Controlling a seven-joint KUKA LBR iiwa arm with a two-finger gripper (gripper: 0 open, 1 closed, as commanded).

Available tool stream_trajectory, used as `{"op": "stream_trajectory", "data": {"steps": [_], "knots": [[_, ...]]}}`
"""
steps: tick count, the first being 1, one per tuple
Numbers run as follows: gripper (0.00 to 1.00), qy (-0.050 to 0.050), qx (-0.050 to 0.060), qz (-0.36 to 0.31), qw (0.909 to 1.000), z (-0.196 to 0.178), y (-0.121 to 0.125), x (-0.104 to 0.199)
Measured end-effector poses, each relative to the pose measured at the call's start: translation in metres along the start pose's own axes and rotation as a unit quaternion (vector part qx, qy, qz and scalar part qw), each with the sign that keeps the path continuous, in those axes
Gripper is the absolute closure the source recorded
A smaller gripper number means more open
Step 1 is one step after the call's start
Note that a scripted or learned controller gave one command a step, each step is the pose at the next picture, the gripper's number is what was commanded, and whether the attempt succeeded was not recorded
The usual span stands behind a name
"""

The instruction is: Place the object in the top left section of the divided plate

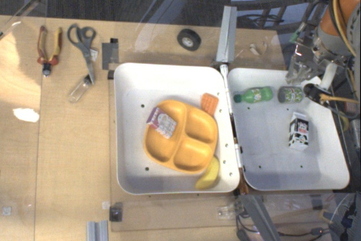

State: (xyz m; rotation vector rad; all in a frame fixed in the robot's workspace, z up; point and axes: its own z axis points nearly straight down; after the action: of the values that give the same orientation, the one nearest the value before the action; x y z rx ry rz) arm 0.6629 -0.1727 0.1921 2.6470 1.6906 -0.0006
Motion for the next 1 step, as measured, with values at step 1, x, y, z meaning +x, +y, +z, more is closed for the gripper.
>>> {"op": "stream_trajectory", "data": {"steps": [1], "knots": [[1.00,0.000,-0.001,-0.005,1.0000,-0.0112,0.0003,0.0024]]}}
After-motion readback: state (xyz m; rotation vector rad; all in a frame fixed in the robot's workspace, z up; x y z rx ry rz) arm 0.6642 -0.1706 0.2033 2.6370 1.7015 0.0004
